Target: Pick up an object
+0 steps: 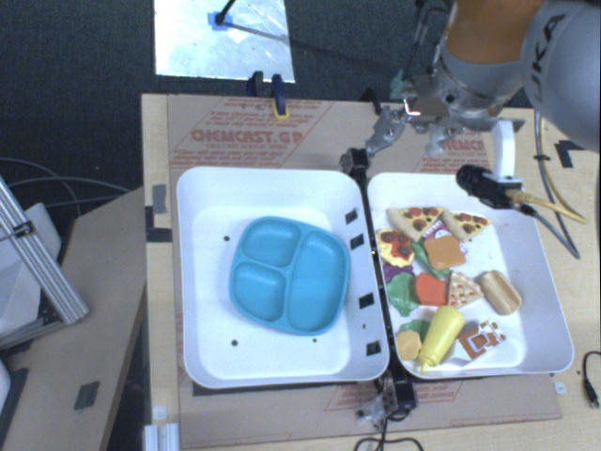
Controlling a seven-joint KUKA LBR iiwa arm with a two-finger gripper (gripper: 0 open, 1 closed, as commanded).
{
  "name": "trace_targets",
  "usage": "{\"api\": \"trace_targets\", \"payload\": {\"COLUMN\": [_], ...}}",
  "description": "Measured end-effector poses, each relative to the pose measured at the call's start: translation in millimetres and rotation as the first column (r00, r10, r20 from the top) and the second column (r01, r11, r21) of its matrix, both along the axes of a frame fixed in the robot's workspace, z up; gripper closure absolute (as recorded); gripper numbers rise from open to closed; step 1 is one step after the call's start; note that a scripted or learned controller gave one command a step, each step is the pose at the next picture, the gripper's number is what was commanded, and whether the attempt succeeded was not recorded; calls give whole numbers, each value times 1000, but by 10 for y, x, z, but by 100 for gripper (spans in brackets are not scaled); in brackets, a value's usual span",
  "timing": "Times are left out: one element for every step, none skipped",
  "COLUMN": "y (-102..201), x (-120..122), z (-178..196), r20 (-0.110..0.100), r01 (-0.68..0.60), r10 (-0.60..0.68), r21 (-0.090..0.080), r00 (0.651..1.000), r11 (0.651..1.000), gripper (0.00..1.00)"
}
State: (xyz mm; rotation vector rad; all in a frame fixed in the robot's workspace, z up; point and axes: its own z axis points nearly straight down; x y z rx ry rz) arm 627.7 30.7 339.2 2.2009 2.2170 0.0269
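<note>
Gripper (413,139) above far edge of right bin (549,280), spread, holding nothing. Toy food (441,271) untouched in the bin. Descent and grasp remain.

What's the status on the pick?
Gripper up over the bench behind the bins, nothing between its fingers. Toy food piled in right bin, untouched. Blue tray in left bin. Path down unobstructed.

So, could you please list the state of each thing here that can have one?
Gripper: raised over the bench behind the bins, holding nothing.
Blue divided plate: flat in the left bin, compartments bare.
Yellow bottle: lying on its side.
Pizza slice: lying flat in the right bin.
</note>
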Motion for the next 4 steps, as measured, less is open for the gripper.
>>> {"api": "trace_targets", "payload": {"y": [846,794,361,297], "x": [-199,-194,-585,-1418], "z": [1236,1264,440,18], "r20": [-7,-19,-33,-32], "r01": [-5,-4,11,8], "r10": [5,4,-11,-8], "r21": [5,0,-2,0], "r00": [1000,1000,999,999], "r11": [1000,1000,1000,1000], "gripper": [0,100,100,100]}}
